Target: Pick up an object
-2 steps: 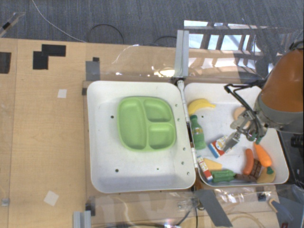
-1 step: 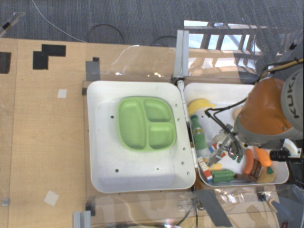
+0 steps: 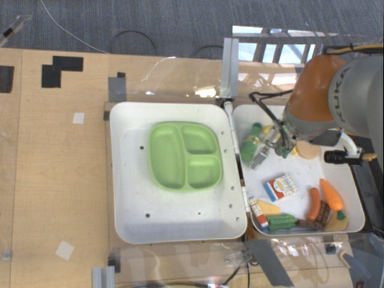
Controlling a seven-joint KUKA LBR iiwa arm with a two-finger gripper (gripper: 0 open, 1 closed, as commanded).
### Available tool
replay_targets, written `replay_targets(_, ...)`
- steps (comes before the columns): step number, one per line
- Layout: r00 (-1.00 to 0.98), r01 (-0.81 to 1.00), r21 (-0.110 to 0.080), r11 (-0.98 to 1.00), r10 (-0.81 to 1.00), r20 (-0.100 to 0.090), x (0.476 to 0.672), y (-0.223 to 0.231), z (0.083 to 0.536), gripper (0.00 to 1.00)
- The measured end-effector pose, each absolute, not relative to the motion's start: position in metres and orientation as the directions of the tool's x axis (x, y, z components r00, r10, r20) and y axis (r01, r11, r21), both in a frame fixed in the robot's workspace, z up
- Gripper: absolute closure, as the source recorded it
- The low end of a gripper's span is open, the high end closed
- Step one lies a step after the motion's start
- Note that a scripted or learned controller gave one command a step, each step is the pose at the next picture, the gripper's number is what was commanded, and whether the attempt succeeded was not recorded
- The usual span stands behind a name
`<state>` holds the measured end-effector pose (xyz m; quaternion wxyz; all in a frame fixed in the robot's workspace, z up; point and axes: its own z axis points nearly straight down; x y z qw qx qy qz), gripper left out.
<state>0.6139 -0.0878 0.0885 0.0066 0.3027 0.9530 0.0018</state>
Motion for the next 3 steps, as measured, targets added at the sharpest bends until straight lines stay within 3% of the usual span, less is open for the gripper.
replay_targets(1, -0.767, 0.641, 0.009, 0.767, 0.641, -0.012, 0.535, -0.095, 0.091, 0.0)
replay_targets(2, -0.682, 0.731, 0.015, 0.683, 0.731, -0.019, 0.497, -0.093, 0.091, 0.0)
replay_targets(3, -0.553, 0.833, 0.006, 0.553, 0.833, -0.006, 0.632, -0.124, 0.088, 0.0)
